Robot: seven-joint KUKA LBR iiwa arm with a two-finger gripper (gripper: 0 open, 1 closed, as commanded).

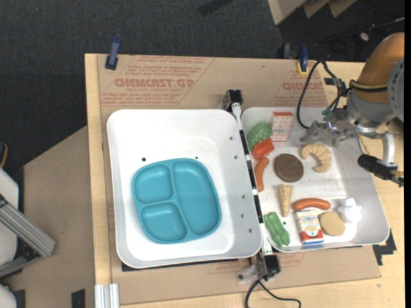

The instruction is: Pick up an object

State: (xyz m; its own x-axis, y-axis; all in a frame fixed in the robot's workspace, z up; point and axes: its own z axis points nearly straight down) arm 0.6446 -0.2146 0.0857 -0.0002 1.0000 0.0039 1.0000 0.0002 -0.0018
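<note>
A croissant (pixel 318 155) lies in the right bin (pixel 369 220), just below and touching the gripper (pixel 324 133). The arm (pixel 379 82) is reached in from the right, its wrist bent down toward the bin's far side. Whether anything is gripped cannot be told. The croissant is curved and pale golden-brown.

bench (pixel 96 172): tan board under my reach, red print along the upper edge
clamps (pixel 113 51): blue, upper left and upper right (pixel 303 56)
floor (pixel 45 37): dark carpet
</note>
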